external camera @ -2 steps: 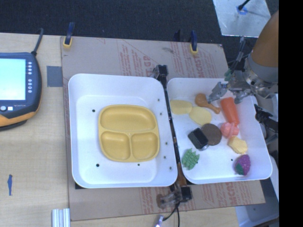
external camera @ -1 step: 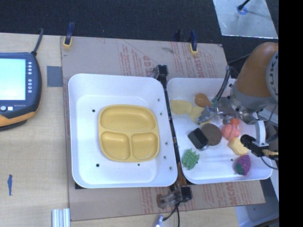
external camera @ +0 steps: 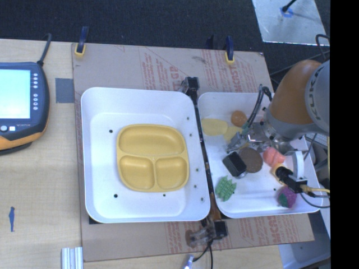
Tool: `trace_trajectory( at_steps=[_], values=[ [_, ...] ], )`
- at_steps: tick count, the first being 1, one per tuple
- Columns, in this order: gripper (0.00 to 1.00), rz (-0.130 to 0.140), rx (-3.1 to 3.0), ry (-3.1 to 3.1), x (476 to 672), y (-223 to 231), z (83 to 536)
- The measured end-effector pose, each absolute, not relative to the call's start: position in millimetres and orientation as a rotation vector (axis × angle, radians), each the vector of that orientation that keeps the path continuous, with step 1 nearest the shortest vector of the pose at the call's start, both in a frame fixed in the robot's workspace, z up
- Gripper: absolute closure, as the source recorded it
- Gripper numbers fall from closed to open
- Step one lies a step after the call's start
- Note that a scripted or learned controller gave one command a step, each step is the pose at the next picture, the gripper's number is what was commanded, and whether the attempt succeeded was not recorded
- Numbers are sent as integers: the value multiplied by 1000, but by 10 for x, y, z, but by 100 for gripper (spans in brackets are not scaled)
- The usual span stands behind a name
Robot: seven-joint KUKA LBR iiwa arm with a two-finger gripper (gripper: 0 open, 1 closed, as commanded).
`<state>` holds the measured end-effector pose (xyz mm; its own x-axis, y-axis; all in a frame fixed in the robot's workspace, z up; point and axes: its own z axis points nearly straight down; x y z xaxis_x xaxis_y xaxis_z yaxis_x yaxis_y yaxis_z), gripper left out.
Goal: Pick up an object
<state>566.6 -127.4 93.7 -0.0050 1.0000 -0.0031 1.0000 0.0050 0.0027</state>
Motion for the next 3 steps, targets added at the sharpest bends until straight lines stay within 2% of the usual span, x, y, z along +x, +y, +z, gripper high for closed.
trace_trajectory(
  at_steps=[1, 2, 3],
  values=[
    [0, -2, 2219, 2227, 5990, -1333, 920],
    [100, -4, 2217, 2229, 5990, -1341, 1023],
    [0, -4, 2217, 2230, 5990, -1340, 1022]
  ],
)
